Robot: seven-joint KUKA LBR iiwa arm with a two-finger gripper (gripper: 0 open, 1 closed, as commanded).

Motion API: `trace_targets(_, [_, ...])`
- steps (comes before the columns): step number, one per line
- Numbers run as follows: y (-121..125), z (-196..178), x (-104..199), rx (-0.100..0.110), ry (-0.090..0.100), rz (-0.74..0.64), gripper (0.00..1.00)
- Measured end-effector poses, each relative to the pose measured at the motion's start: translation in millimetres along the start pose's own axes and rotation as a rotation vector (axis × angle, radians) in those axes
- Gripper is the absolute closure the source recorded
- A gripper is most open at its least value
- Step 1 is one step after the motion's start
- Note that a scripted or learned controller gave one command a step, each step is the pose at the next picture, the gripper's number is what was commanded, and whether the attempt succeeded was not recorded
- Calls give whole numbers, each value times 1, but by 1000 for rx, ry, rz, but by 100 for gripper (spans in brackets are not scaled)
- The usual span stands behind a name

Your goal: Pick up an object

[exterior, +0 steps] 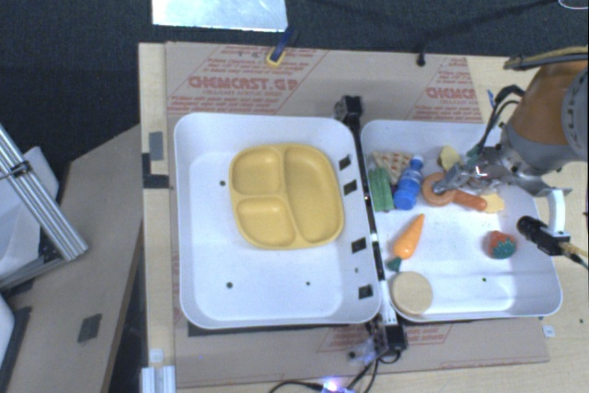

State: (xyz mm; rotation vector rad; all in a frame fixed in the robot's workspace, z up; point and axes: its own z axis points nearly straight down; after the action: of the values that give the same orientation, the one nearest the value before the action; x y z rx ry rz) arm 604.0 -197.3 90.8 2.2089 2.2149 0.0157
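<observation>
**Gripper low over the right bin's toys**

Here the arm (552,120), grey with an orange band, reaches in from the right and bends down over the far right part of the right bin (529,290). Its gripper (463,175) sits low among the toys there, right at an orange-red ring-shaped piece (448,194). Whether the jaws are wide, narrow or closed on anything cannot be told, since the metal parts blur into the clutter beneath them.

The right bin carries the loose things. A green pod (380,186) lies along its left wall, and a blue bottle (408,183) lies just beside it to the right. A waffle-patterned piece (393,163) sits behind those two. A carrot (409,236) lies tilted near the middle, and a round tan disc (412,291) rests in the near left corner. A red berry with a green top (501,245) lies toward the right side, near a black part of the arm's fittings. A pale yellow piece (449,157) shows just behind the gripper.

The left bin (198,198) holds a yellow three-part plate (285,196), set roughly in its middle. Both bins stand side by side on a board (239,78) printed with red lettering.
</observation>
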Motion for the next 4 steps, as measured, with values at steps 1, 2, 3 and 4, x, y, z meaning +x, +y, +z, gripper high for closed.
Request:
trace_targets(1, [4,-16,2,-10,3,-5,100])
trace_targets(2, [3,-61,6,12,1,-3,100])
trace_targets(3, [14,-110,3,9,0,-3,100])
trace_targets(4, [16,-135,3,11,1,-3,100])
